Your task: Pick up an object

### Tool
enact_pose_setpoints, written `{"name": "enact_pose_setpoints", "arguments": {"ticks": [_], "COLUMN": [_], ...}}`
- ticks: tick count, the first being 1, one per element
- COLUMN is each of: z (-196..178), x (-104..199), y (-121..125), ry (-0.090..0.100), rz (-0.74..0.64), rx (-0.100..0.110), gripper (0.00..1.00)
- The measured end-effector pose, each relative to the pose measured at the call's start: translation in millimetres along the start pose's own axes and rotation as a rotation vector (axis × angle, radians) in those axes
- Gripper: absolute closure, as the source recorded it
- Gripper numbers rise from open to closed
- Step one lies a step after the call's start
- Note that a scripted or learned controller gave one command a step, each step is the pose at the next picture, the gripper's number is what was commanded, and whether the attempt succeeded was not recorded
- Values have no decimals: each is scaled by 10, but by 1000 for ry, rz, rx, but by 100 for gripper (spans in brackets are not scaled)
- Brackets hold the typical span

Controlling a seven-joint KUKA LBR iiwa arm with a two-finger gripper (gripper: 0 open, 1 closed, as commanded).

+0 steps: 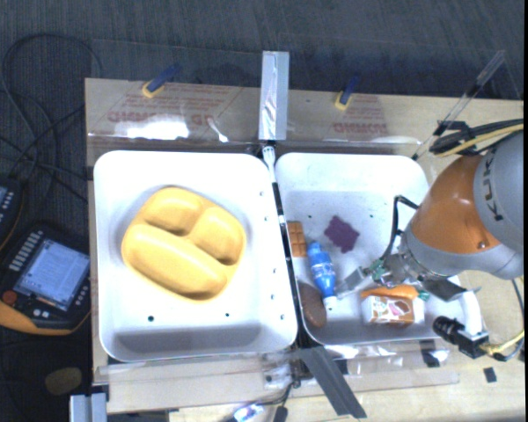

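Blue bottle (321, 272) white-capped, lying flat, right bin (352, 170)

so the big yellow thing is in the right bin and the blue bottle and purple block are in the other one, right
Not quite. The camera view shows the big yellow thing in the left bin, alone. The blue bottle and purple block are in the other one, the right bin, as you said.

One fixed camera looks down at a slant on the bench (114, 95), taking in both bins: left bin (114, 174), right bin (370, 170). The arm (466, 209) enters at the frame's right.
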State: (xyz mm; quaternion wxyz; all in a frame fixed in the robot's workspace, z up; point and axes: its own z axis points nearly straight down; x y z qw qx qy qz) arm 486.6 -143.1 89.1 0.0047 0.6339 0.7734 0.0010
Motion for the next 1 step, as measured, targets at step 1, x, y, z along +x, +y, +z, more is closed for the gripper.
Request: {"name": "enact_pose_setpoints", "arguments": {"ticks": [1], "z": [-941], "x": [718], "y": [515], "ry": [6], "rz": [-142], "rx": [9], "gripper": [0]}}
